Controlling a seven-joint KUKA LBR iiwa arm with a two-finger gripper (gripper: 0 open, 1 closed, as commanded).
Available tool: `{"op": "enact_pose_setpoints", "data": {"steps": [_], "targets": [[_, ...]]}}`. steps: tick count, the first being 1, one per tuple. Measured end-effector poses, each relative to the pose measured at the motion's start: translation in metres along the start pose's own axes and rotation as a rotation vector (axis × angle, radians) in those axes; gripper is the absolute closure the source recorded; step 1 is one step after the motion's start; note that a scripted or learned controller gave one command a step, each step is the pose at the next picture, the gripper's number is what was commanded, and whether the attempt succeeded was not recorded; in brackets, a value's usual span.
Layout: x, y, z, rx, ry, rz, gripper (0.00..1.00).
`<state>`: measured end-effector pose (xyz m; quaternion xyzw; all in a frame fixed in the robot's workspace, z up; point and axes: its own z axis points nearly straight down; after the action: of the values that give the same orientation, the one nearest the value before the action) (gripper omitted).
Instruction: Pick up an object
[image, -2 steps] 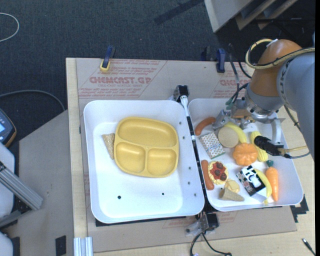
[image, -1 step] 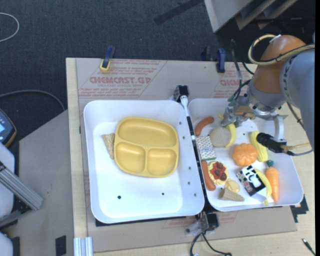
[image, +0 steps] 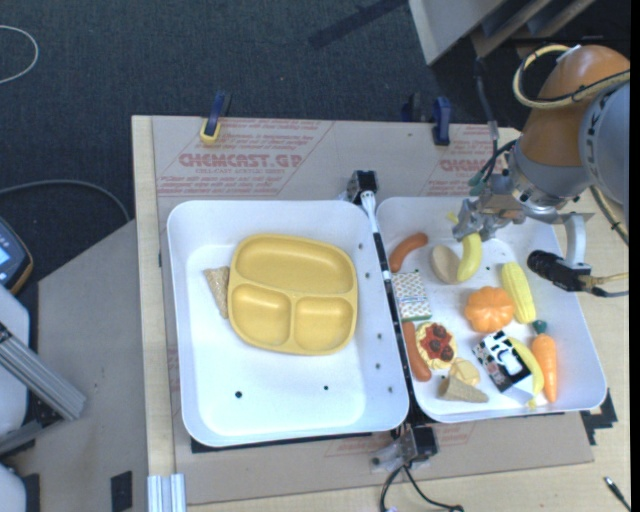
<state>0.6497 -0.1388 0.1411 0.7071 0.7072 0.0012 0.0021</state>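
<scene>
Nearest you, at the front rim of the right white bin (image: 590, 385), lies a pale tan cheese-like wedge (image: 462, 385), just beside a black-and-white printed card (image: 503, 360) and an orange toy carrot (image: 545, 365). Behind them you see a small pizza slice toy (image: 437, 343), an orange pumpkin toy (image: 489, 308), a yellow corn cob (image: 518, 291), a red sausage (image: 407, 251) and a beige rounded piece (image: 444, 263); this bin is crowded, with little bare floor between pieces.

Your gripper (image: 473, 232) hangs over the far part of that bin, clamped on a yellow toy banana (image: 469, 257), which dangles upright from between the fingers, its lower end close to the beige piece.

Look left and the left white bin (image: 190, 330) gives you more room: a yellow three-compartment plastic plate (image: 293, 293) sits in its middle, a tan cracker-like triangle (image: 217, 287) poking out from under the plate's left edge, bare floor along the front and left rims.
</scene>
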Motion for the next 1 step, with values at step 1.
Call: {"op": "enact_pose_setpoints", "data": {"steps": [1], "targets": [[-0.0055,0.0001,-0.0436,0.001,0.000,0.001,1.00]]}}
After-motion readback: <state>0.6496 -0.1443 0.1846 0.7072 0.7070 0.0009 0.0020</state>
